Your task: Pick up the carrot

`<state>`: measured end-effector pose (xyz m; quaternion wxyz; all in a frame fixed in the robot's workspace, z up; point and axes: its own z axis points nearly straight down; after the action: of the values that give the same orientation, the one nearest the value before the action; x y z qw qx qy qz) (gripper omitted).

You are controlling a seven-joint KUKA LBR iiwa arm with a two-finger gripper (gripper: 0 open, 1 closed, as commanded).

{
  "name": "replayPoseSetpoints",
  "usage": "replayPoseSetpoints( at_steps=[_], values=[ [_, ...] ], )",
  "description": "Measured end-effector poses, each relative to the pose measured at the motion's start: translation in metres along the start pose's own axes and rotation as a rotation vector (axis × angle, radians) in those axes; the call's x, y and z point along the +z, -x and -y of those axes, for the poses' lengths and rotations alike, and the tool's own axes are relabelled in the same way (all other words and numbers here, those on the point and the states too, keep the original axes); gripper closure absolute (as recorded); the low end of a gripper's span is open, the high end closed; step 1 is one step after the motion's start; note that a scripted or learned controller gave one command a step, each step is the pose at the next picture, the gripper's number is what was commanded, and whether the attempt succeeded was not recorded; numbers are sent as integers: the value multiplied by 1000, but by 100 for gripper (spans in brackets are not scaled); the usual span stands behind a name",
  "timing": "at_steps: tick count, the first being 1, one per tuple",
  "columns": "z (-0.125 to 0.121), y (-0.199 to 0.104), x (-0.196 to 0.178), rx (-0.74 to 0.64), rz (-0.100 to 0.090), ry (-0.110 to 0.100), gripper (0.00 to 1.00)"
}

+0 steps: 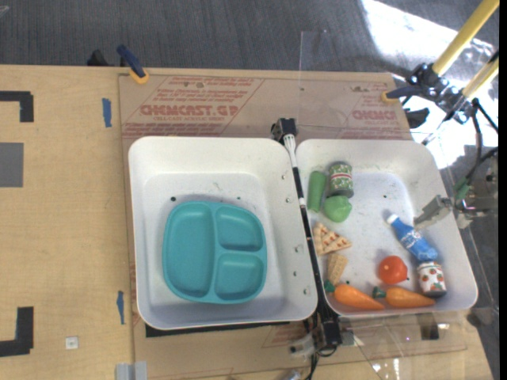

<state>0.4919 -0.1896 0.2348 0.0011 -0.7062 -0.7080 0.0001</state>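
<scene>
Two orange carrots lie along the front wall of the right bin (451,172). One carrot (358,296) is at the front left and the other carrot (409,297) just right of it, both lying flat and nearly end to end. A grey part that looks like my gripper (434,210) pokes in over the bin's right rim, above and right of the carrots and well apart from them. It sits close to the blue bottle (413,239). Nothing is seen held in it.
The right bin also holds a red tomato (391,269), a small jar (431,278), a pizza slice (329,239), green vegetables (337,207) (317,190) and a can (341,178). A teal divided plate (212,250) lies in the left bin (150,212).
</scene>
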Motion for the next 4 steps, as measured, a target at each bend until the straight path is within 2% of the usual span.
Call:
replayPoseSetpoints(
  at_steps=[1, 2, 3, 4],
  values=[
    [12, -75, 53, -275, -2, -2, 0],
    [11, -157, 50, -606, -1, 0, 0],
    [-40, -125, 50, -406, 5, 7, 0],
    [12, -194, 51, -372, -2, -1, 0]
  ],
)
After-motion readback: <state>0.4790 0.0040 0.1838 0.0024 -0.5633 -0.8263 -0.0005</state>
